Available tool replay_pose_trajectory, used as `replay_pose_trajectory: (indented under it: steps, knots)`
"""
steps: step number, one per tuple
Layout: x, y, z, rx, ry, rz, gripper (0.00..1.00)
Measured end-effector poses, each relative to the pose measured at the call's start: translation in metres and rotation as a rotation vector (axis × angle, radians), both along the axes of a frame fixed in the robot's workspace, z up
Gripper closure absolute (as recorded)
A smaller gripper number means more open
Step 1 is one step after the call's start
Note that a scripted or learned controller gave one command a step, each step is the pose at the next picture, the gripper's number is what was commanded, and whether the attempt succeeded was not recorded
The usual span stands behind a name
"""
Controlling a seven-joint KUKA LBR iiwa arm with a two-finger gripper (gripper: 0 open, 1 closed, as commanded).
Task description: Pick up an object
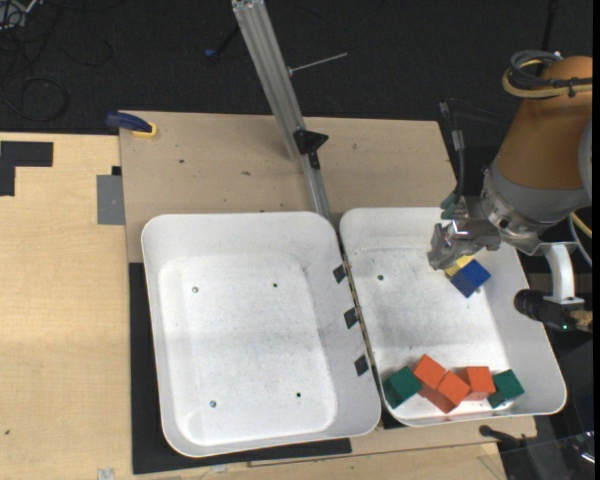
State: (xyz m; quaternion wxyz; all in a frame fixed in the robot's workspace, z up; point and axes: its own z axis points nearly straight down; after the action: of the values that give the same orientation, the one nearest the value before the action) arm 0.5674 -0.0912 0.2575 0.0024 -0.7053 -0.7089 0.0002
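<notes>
Two white bins (pixel 180 238), three orange blocks (pixel 448 383), two green blocks (pixel 403 384), one blue block (pixel 470 278).

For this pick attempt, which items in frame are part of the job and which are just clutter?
Part of the job:
gripper, low in the right bin
blue block beside it
orange blocks and green blocks at that bin's near edge

Just lying about:
left bin
aluminium rail leaning across the bench
blue clamp at the bench's far corner

An orange band (pixel 550 133) is being shown above a grey wrist (pixel 525 208), with looped cables (pixel 532 71) on top and a metallic gripper (pixel 448 250) below
</notes>
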Motion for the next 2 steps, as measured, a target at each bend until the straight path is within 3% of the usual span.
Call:
replay_pose_trajectory:
  steps: [2]
  knots:
    - [0.02, 0.105, -0.008, -0.001, -0.001, 0.0, 1.0]
